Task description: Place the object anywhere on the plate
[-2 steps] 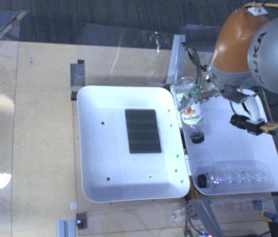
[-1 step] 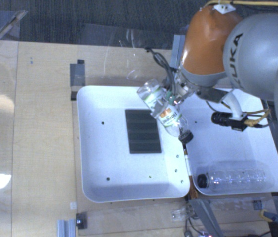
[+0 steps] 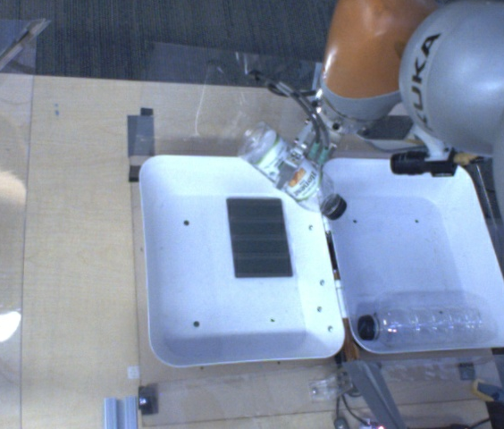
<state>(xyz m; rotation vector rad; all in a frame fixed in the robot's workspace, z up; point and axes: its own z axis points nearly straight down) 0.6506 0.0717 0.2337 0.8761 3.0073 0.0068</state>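
A dark rectangular plate (image 3: 258, 237) lies flat in the middle of the left bin (image 3: 172, 266). A clear plastic bottle (image 3: 281, 166) with a label and a black cap hangs tilted over the back right corner of that bin, cap pointing down and to the right. My gripper (image 3: 310, 148) comes down from the orange wrist band and is shut on the bottle's middle. The bottle is up and to the right of the plate, apart from it.
A second clear bottle (image 3: 422, 322) with a black cap lies on its side along the front wall of the right bin (image 3: 413, 231). The rim between the two bins runs just under the held bottle's cap. The grey arm covers the upper right.
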